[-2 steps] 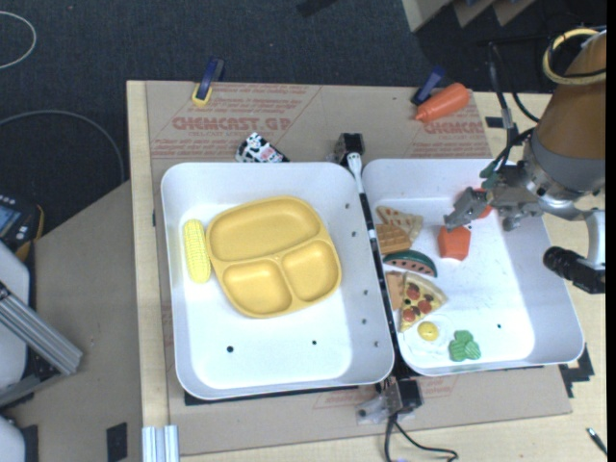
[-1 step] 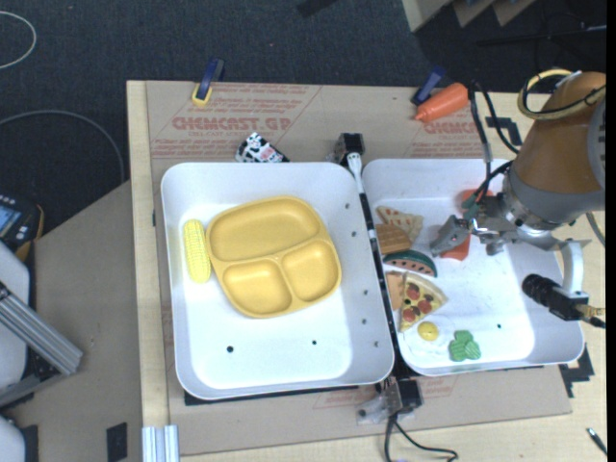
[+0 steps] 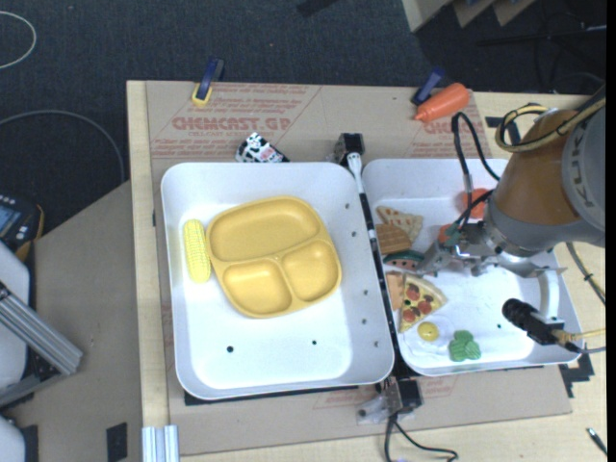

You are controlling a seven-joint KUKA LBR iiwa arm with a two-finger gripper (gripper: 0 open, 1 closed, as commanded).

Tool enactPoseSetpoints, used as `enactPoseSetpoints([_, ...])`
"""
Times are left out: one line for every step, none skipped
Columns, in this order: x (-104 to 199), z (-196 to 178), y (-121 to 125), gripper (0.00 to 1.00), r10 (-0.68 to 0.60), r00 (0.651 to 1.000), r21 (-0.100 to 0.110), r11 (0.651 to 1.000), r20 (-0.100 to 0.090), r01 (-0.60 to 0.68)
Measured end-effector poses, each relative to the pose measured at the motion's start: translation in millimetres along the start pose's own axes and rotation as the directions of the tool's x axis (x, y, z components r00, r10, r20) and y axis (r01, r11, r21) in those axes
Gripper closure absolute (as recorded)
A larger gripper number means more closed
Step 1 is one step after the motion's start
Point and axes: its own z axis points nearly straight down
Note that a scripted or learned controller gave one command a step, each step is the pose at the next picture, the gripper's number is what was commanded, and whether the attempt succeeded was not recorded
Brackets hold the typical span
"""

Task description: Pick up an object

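My gripper (image 3: 450, 250) hangs low over the middle of the right bin (image 3: 539, 354), with the arm coming in from the right. Just left of it lie a dark green toy (image 3: 405, 259) and a tan waffle piece (image 3: 397, 227). A pizza slice (image 3: 417, 299) sits in front of those, with a small yellow piece (image 3: 427, 332) and a green broccoli (image 3: 464, 346) near the bin's front edge. A red-orange piece (image 3: 474, 198) peeks out behind the wrist. Nothing is visibly held.
The left bin (image 3: 269, 354) holds a yellow divided plate (image 3: 272, 254) and a corn cob (image 3: 195, 249). On the bench behind the bins lie an orange carrot (image 3: 442, 102), a black-and-white toy (image 3: 260, 149) and a blue-yellow clamp (image 3: 205, 83).
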Motion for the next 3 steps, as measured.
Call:
enactPoseSetpoints([-0.1,11.5,1.2,0.00,0.000,1.000,-0.008,1.000,0.003,0.000])
enactPoseSetpoints([0.2,1.6,0.6,1.00,0.001,1.000,-0.008,1.000,0.003,-0.001])
enactPoseSetpoints([0.0,-61.6,-1.1,1.00,-0.001,1.000,-0.013,1.000,0.005,0.001])
